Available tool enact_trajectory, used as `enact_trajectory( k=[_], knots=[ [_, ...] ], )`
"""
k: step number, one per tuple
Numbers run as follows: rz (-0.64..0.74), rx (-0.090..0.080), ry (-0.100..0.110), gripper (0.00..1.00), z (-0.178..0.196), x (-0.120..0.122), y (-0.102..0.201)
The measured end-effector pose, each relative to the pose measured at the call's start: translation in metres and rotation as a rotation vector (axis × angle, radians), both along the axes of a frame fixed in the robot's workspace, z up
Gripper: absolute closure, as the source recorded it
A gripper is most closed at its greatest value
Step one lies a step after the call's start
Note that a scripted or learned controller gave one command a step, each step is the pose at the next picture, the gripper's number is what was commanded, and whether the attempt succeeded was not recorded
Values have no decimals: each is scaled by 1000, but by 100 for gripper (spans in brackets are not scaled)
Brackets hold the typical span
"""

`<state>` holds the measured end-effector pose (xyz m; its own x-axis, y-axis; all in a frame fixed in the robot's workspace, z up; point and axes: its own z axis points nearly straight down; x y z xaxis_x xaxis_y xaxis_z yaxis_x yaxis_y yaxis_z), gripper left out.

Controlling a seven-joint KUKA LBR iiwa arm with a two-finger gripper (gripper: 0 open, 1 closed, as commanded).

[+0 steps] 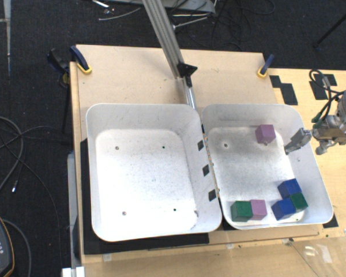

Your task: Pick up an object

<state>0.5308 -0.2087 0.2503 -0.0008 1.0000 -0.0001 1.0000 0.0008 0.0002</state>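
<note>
One purple cube (265,134) lies just left of the open, empty pincer (309,142) at the right bin's (242,120) edge; five more blocks (271,203) sit well below it.

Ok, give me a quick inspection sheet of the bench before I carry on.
Surface: wooden bench bearing a left bin and a right bin, side by side.
Job's things: all in the right bin: purple cube near the back; green cube touching pink cube at the front; two blue cubes and a small green cube clustered front right.
Clutter: clamps at the back corners.
Grippers: gripper at the right bin's right rim, fingers open, holding nothing.
Cables: loose on the floor, left and behind.
Surroundings: dark floor, metal pole.
</note>
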Motion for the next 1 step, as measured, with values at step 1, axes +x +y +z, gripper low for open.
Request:
enact_trajectory(
  k=[1],
  knots=[
    [4,0,4,0,-152,76,-15]
  ],
)
